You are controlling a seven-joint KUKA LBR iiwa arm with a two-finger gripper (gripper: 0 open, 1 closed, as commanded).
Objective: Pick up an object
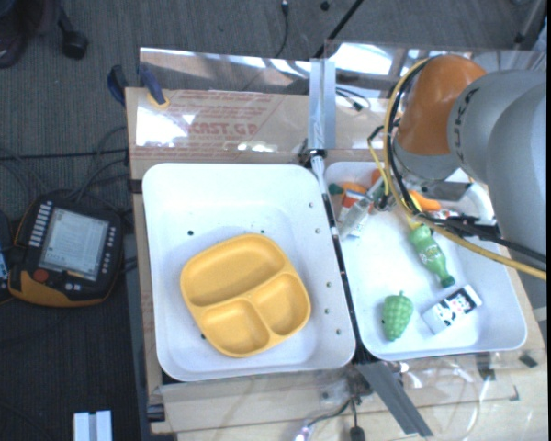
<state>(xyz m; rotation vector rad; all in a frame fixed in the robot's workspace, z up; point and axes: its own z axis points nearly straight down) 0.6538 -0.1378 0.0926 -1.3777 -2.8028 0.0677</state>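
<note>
The right bin (496,338) holds a green bottle (431,253) lying on its side, a knobbly green fruit-shaped toy (397,314), and a small white-and-black box (451,308). An orange item (353,189) lies at the bin's back left corner. My arm, with its orange band (438,104), reaches in from the right over the back of this bin. The gripper (359,208) points down towards the back left corner, close to the orange item. Cables and the wrist hide much of it. The green bottle lies just right of it, apart from it.
A yellow divided plate (246,293) lies in the left bin (174,200). Yellow and black cables (477,242) trail from the wrist across the right bin's back. A cardboard sheet (220,127) under shiny film sits behind the bins. A teach pendant (64,251) lies on the floor at left.
</note>
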